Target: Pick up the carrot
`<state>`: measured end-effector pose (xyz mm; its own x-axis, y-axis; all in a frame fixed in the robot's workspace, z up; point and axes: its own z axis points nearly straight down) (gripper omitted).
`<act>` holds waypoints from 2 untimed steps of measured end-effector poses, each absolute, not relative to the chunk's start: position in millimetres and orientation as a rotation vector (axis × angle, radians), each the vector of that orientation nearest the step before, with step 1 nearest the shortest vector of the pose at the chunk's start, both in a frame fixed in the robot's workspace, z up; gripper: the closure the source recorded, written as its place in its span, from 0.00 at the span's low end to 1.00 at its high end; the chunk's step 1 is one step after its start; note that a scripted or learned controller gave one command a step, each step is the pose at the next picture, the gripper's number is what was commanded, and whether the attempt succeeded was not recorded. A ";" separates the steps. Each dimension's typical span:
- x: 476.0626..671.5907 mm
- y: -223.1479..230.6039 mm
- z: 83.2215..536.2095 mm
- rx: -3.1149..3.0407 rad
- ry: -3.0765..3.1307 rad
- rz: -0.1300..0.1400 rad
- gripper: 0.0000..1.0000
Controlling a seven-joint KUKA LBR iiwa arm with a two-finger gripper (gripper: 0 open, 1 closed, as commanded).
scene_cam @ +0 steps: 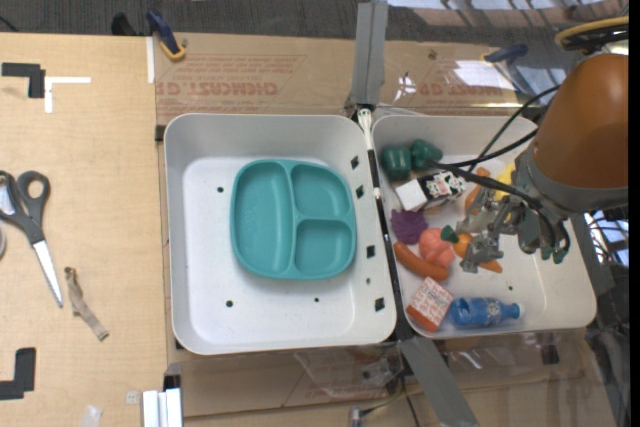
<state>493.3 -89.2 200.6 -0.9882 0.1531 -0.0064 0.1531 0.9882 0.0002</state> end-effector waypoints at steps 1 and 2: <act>495.1 -88.8 209.6 0.236 3.123 -0.001 1.00; 496.8 -88.6 218.7 0.233 3.120 -0.002 1.00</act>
